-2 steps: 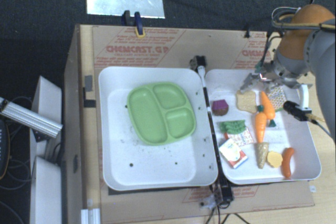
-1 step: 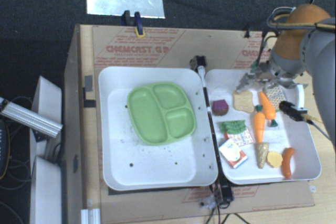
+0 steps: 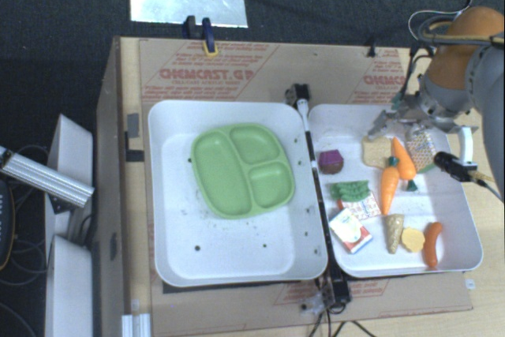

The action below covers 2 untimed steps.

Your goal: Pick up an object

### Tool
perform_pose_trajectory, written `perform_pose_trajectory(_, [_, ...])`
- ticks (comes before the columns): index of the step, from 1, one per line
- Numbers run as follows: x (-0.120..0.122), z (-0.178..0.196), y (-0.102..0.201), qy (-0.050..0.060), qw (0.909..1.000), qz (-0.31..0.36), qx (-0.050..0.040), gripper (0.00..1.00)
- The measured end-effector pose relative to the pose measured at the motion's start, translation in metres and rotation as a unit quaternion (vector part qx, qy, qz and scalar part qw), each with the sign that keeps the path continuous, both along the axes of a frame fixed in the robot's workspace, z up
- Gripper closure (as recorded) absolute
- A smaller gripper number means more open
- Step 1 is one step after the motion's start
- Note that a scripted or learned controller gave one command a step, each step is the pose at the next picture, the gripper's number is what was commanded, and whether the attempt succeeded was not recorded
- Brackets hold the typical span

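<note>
The grey arm with its orange band reaches in from the right and hangs over the far right corner of the right-hand shallow white bin (image 3: 458,252). Its end effector (image 3: 410,121) sits low above the back of that bin, close to the upper of two orange toy carrots (image 3: 403,159); whether it is apart or together I cannot tell from this angle, and nothing is visibly gripped.

The candidates for picking all lie in the right bin: a second orange carrot (image 3: 389,187) just below the first, a small purple round toy (image 3: 330,162) near the divider, a green leafy piece (image 3: 349,190), a red-and-white printed packet (image 3: 350,231), a pale wedge-shaped piece (image 3: 394,233), a yellow round piece (image 3: 412,239) and an orange-red sausage shape (image 3: 431,243). The left white bin (image 3: 181,249) carries a light green divided plastic tray (image 3: 243,170).

Judging by this, the task is at the approach stage: no object has left the bin floor, and the grasp and lift remain.
</note>
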<state>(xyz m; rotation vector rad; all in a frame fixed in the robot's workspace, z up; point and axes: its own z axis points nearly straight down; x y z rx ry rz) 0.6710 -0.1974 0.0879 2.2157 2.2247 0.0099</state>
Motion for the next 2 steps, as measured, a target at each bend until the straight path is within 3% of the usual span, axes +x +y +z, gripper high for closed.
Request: perform_pose_trajectory(2, [0.0, 0.0, 0.019, -0.001, 1.0, 0.0, -0.0033, 0.0])
